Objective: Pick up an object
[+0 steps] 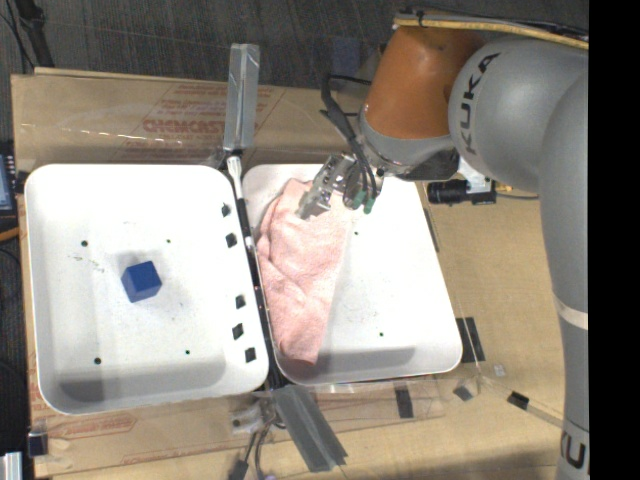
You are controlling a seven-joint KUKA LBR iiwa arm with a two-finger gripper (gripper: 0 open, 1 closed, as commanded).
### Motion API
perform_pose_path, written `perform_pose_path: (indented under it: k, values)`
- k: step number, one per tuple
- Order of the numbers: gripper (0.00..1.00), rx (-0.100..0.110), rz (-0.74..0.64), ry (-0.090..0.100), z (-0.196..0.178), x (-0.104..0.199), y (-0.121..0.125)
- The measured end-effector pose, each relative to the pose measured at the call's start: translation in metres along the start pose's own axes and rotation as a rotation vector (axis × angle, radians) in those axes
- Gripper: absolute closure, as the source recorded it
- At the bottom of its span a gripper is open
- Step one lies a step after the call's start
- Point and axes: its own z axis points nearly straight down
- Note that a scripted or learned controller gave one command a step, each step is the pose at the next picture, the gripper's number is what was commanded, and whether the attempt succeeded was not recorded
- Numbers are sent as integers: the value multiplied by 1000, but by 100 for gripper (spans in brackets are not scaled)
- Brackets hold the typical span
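The bench top (500,268) is tan, cardboard-like board, with faint red printing (195,108) toward 11 o'clock and again near 7 o'clock. Strips of grey tape (243,93) run up at 12 o'clock and down at 6 o'clock (310,433). Beyond the board, toward 12 o'clock, lies a dark floor (150,18), possibly carpet. Light is even and soft.

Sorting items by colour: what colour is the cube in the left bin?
Blue. The cube shows clearly in the camera view, on the white floor of the left bin.

Overhead slant (fixed) onto bins (60,268)
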Motion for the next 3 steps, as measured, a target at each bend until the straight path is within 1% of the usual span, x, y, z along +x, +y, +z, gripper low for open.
perform_pose_path:
  k: [1,2,3]
  values:
    - [0,0,0,0,0,0,0]
    - [0,0,40,5,112,-8,-56]
    - [0,0,283,1,110,-41,-42]
